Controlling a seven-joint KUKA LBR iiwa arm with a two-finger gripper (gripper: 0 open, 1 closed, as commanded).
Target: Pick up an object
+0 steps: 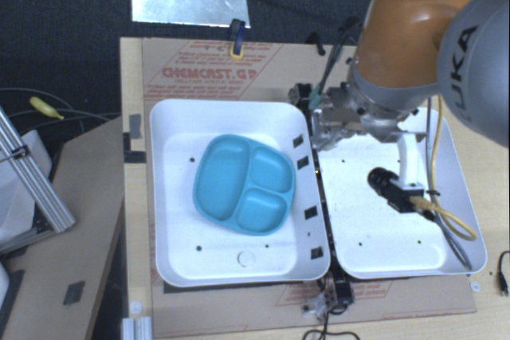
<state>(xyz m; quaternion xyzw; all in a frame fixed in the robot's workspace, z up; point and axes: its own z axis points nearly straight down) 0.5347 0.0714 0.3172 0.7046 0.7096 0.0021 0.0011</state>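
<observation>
Cardboard-topped bench (209,69), printed red, under two white bins side by side. Grey-and-orange arm (414,36) reaching in from the right, bulking over the upper part of the right bin (374,247). Left bin (163,171) holding the one clear candidate: a blue divided plate (243,183), three compartments, lying flat and a little turned near the bin's middle, apart from every wall. Gripper (328,131) low by the ridge where the bins meet, just beside the plate's upper right corner but not on it; open or shut — cannot tell, hidden under the wrist and cabling. Nothing seen held. Dark fitting (390,187) with a yellow cable (448,215) over the right bin floor, probably part of the rig rather than loose stock; uncertain. Handling, as judged: moulded plastic, light, stiff, smooth and likely slippery, not fragile. Too broad to span whole, so best taken by the raised outer rim or by one of the ridges between compartments, with a grip from above, straddling the thin wall. Likely to tilt when lifted by an edge, being held off-centre — likely also to skate across the slick bin floor if nudged before the close. Nearest rim to the gripper: upper right, toward the ridge.
</observation>
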